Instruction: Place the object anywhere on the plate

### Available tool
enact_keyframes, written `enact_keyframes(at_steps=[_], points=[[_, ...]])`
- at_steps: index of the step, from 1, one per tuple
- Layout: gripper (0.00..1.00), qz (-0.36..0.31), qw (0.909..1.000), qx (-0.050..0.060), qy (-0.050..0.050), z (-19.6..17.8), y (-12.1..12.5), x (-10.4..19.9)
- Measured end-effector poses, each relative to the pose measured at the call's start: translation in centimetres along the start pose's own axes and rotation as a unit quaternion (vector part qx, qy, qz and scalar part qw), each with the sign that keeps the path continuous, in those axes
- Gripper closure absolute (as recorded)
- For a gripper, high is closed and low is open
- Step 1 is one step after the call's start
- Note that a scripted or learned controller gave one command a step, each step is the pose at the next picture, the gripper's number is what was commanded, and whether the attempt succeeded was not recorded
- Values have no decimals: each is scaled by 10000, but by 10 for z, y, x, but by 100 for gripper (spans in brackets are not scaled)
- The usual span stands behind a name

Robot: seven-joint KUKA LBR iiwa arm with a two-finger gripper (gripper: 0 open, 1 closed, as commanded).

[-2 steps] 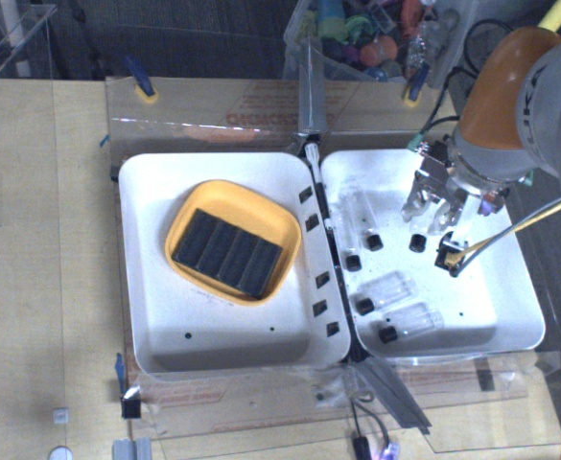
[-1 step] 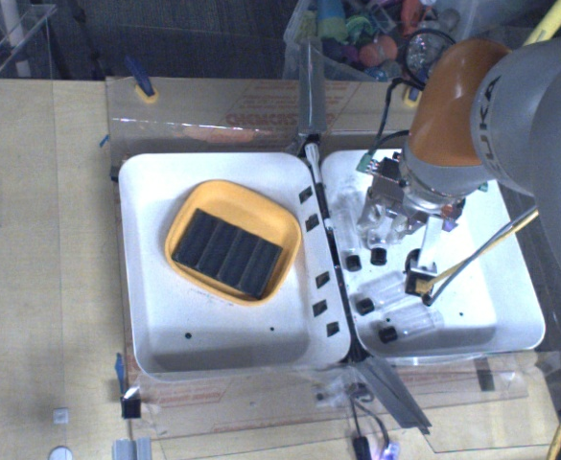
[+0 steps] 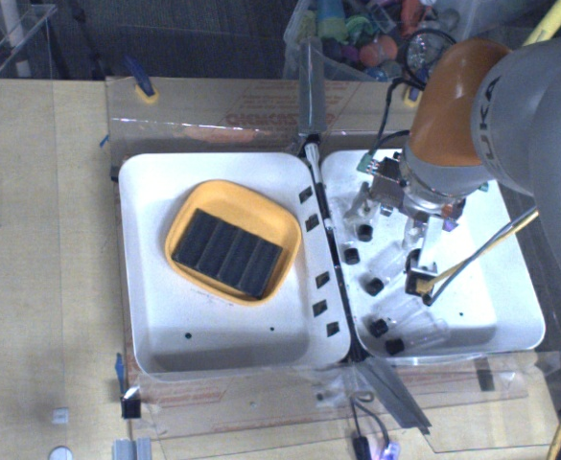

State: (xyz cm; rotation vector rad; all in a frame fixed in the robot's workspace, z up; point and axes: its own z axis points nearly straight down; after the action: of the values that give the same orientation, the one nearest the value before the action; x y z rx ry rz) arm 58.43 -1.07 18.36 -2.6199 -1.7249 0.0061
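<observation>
Claw (image 3: 407, 223), openness beyond my telling, hung over the right shallow white bin (image 3: 496, 300) as the black ridged rectangular slab (image 3: 227, 252) lay on the yellow rounded-square plate (image 3: 242, 196), placing apparently done, retreat next.

The yellow plate (image 3: 196, 209) looks like smooth, slightly glossy plastic; the black ridged object (image 3: 228, 252) on it appears matt, possibly rubber.

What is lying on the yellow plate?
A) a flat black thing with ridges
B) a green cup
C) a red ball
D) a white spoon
A: a flat black thing with ridges lies on the yellow plate, covering most of its middle.
</observation>
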Motion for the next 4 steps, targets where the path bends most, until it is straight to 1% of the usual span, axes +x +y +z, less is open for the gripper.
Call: enact_keyframes(at_steps=[1, 2, 3, 4], points=[[0, -283, 9996, -28, -2, -1, 47, -40], [100, -275, 9996, -35, 4, -10, 48, -40], [100, -1045, 9945, -37, 0, -1, 30, 38], [100, -1699, 9855, -16, -3, -1, -3, 94]])
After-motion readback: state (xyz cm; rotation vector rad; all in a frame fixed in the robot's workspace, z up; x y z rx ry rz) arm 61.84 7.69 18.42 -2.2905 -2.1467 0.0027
